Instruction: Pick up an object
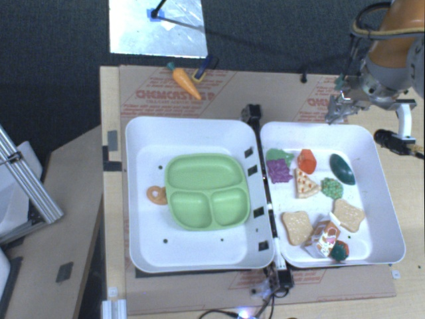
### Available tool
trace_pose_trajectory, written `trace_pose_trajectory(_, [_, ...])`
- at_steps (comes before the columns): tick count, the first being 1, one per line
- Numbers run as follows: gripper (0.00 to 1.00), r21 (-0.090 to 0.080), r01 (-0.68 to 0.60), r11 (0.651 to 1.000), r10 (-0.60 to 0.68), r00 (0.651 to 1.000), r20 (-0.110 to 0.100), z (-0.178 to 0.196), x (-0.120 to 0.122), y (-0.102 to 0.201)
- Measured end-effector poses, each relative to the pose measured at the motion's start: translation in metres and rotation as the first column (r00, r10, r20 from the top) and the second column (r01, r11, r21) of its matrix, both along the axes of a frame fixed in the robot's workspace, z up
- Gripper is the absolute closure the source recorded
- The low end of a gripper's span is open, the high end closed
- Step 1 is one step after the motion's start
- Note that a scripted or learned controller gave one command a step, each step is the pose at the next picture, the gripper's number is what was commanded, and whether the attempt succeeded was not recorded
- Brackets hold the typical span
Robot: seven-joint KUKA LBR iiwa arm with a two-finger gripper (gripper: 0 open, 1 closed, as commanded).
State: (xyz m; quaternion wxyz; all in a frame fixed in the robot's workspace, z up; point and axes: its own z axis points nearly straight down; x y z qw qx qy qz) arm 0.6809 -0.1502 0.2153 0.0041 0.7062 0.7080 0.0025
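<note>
With the gripper point(337, 109) hanging above the right bin's point(382, 178) twelve o'clock rim, whether its jaws are spread I cannot tell, and the toy foods crowd toward six o'clock, so a descent there risks pinching two pieces together.

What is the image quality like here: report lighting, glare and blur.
Camera view: soft, even light, with faint shadows under the green tray; glare whitens the rim of the left bin and the foil sheet at the top; the whole frame is slightly soft, and the gripper at the upper right is too blurred and small to read its fingers.
</note>
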Motion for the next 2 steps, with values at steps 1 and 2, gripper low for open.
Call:
trace_pose_trajectory(1, [1.00,0.001,-0.002,1.000,0.002,1.000,-0.005,0.011,0.001,0.000])
trace_pose_trajectory(2, [1.00,0.004,-0.007,1.000,0.007,1.000,-0.006,0.020,-0.011,0.056])
